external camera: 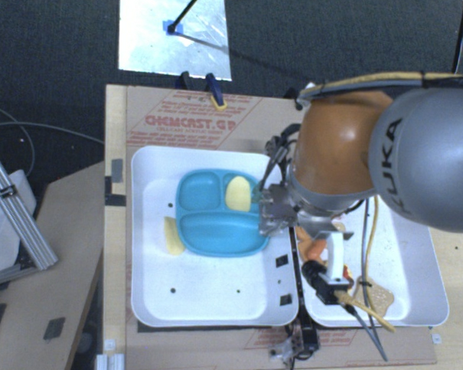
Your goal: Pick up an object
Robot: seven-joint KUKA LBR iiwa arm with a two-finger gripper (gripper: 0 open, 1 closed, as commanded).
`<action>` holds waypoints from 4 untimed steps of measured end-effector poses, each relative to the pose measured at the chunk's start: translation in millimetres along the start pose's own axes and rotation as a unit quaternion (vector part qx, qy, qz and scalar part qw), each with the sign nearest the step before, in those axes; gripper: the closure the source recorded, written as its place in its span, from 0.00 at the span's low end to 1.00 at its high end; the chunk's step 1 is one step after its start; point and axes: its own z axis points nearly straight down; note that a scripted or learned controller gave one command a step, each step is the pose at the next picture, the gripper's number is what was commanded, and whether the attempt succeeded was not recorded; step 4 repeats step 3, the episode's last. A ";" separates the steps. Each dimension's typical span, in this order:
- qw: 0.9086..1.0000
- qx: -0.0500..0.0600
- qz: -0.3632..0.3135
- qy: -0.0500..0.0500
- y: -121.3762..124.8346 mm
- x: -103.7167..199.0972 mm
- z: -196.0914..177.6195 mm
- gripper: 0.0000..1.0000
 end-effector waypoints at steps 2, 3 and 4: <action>1.000 -0.004 -0.005 0.002 -24.3 -9.8 -109.3 1.00; 1.000 -0.004 -0.003 0.002 -24.1 -10.4 -108.7 0.00; 1.000 -0.004 -0.003 0.002 -24.1 -10.4 -108.7 0.00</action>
